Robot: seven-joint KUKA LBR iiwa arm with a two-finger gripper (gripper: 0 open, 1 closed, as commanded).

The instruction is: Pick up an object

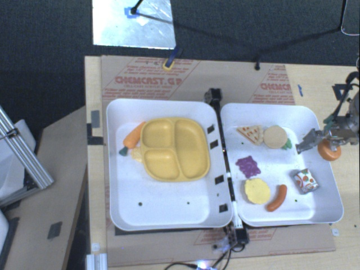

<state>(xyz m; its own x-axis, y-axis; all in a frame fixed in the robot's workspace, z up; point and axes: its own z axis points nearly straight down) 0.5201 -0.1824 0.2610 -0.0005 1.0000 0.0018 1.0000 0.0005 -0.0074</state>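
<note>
The right bin point(323, 207) holds several toy foods. A triangular sandwich slice point(250, 133) and a round bun point(275, 136) lie at the back. A purple piece point(247, 165) lies in the middle, with a yellow disc point(257, 190) and a red sausage point(276, 198) toward the front. A small white carton with red spots point(305, 180) sits near the right wall. My gripper point(304, 143) reaches in from the right, hanging over the bin floor just right of the bun and above the carton. Nothing shows in its grasp.
In the left bin point(121, 207) a yellow divided plate point(170, 149) lies with an orange carrot point(133, 135) at its left rim. A black hinge strip point(220, 151) runs between the bins. The arm's orange band point(329, 151) hangs over the right bin's right wall.
</note>
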